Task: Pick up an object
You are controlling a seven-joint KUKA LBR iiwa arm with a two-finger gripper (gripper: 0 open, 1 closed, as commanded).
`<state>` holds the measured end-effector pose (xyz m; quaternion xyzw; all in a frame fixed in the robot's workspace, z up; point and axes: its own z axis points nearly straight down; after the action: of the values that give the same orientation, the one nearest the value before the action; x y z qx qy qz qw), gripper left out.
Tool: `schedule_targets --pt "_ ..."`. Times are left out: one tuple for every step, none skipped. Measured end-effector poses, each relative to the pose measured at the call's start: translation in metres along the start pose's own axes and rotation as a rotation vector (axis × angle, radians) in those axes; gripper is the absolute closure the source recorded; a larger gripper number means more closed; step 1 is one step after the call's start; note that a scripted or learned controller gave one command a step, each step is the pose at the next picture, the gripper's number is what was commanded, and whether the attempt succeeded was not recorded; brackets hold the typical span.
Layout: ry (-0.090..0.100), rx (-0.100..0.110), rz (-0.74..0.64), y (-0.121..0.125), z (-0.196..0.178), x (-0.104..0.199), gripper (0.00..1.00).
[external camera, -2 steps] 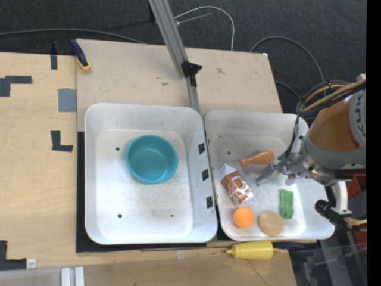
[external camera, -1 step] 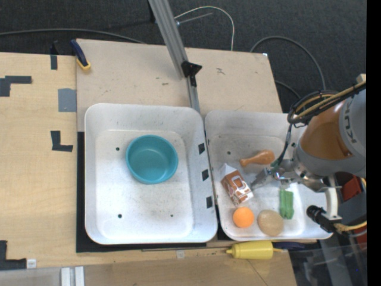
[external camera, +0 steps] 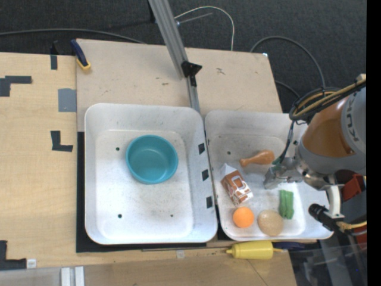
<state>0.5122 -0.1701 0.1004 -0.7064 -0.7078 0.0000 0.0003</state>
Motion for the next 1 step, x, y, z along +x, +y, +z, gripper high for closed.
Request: schedule_targets --pt "-0.001 -0.003 0.000 0.0068 -0.0440 0.0027 1.00"
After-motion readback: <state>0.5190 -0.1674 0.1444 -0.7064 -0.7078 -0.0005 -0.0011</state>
